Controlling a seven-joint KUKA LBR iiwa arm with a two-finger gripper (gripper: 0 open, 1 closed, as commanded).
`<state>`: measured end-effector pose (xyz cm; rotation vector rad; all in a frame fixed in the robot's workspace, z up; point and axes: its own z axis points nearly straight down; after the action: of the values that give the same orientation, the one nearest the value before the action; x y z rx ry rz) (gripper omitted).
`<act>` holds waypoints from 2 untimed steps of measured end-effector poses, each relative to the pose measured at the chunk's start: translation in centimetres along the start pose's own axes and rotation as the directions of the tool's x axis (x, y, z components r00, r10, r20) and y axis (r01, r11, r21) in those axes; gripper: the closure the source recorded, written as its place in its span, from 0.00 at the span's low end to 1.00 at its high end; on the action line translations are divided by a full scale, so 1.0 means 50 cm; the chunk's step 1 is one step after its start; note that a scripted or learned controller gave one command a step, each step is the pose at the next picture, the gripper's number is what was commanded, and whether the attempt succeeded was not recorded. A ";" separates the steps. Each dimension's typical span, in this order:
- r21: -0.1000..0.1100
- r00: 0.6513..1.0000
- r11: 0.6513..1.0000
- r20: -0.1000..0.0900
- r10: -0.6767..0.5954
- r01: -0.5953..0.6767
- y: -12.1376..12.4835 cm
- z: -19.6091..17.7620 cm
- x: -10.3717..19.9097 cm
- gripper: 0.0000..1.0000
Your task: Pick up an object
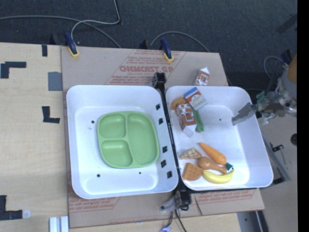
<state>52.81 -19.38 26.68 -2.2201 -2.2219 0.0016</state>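
The right bin [251, 144] holds several toy foods. A small carton [195, 99] and a brown packet [185, 116] lie at its far left, next to a green stick [199, 123]. Near the front lie a carrot [213, 153], a drumstick [209, 164], a banana [217, 177], a waffle [192, 172] and a pale wedge [190, 153]. My gripper [242, 115] hangs over the right bin's right side, clear of all the foods and with nothing seen in it.
The left bin [82, 124] carries a green divided plate [128, 139]. A small milk carton [203, 76] stands outside the bins on the cardboard behind the right bin. Black clips sit along the wall between the bins [165, 124].
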 end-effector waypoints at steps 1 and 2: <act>0.001 1.000 1.000 -0.001 -0.001 0.001 -0.014 0.135 0.088 0.00; 0.002 1.000 1.000 -0.001 0.000 0.000 -0.025 0.343 0.123 0.00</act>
<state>51.54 -13.25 9.51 -2.2184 -2.2199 0.0024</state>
